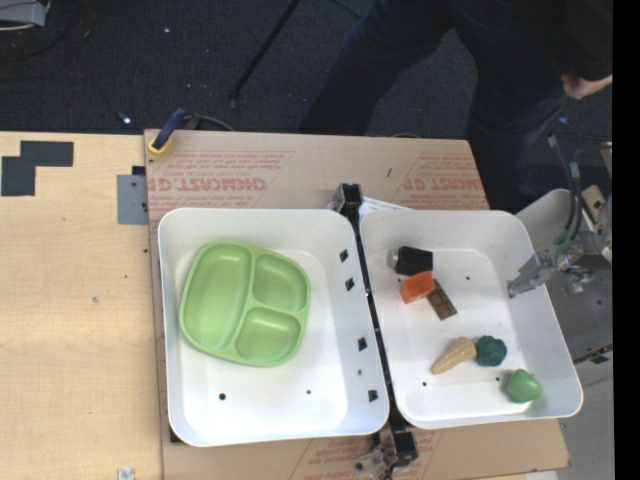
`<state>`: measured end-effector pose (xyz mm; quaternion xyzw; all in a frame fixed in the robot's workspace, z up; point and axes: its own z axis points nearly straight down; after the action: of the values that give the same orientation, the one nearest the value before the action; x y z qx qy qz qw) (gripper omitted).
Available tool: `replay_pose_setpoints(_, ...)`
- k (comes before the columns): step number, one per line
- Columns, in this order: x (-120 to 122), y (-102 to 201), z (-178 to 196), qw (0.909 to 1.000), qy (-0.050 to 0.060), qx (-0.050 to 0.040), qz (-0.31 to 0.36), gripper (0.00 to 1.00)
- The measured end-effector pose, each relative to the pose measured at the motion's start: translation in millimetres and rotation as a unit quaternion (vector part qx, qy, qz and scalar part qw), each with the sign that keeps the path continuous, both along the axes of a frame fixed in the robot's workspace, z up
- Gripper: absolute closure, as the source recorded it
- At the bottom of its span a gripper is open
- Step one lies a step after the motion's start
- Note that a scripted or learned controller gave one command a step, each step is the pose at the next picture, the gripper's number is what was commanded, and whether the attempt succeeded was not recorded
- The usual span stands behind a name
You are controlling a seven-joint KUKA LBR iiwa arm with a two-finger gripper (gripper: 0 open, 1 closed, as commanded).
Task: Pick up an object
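Observation:
The right bin (470,233) holds several small objects. A black cylinder (411,260) lies near its back left, with an orange block (418,287) and a brown block (443,303) just in front of it. Nearer the front lie a beige wedge (454,355), a teal ball (490,350) and a green ball (522,385). My gripper (530,276) hangs at the right rim of this bin, to the right of the brown block and apart from every object. Nothing is seen in it.
The left bin (330,398) carries a green divided plate (245,302). A black divider with clips (362,308) runs between the bins. Cardboard (300,173) lies under both bins. Cables and arm parts (580,228) crowd the right edge.

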<state>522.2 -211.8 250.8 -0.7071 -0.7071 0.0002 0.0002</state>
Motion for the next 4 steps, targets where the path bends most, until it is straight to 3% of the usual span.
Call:
replay_pose_setpoints(3, -18.4, 3.4, -161.7, 1.0, 0.002, 0.0008, 0.0, 0.0)
replay_pose_setpoints(4, -17.3, 2.4, -149.1, 1.0, 0.0, 0.0, 0.0, 1.0)
